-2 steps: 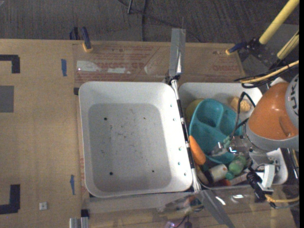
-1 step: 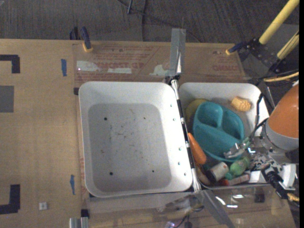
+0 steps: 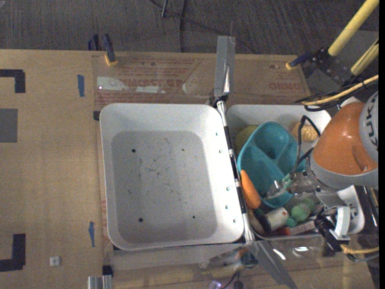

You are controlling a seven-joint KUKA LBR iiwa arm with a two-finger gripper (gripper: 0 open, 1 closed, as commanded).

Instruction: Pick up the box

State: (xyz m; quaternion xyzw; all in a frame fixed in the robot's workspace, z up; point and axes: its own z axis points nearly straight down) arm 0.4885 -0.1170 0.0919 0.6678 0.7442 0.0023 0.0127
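The light brown wooden bench [image 3: 48, 161] spreads out well to the left of the gripper. On it, the large shallow white plastic bin [image 3: 162, 110] lies left of the gripper, showing a scuffed grey floor. Its twin, the second shallow white bin [image 3: 264, 110], lies around and beneath the gripper and is crowded with things.

The grey arm with its orange band [image 3: 343, 149] comes in from the gripper's right and hangs over that bin's right half. The two-finger gripper [image 3: 281, 189] sits low among the clutter. Whether it is open or closed cannot be told, nor whether it grips anything.

A teal plastic divided dish [image 3: 264, 155] lies tilted just above and left of the gripper, touching or nearly touching it. A pale yellow rounded object [image 3: 245, 136] peeks out beyond the dish's far left rim.

An orange carrot-shaped toy [image 3: 249, 190] lies just left of the gripper along the bin wall. A small white cylinder with a red end [image 3: 275, 217] lies just below the gripper, and a green object [image 3: 301, 209] lies below and to its right.

Which thing in this pile is the box cannot be told.
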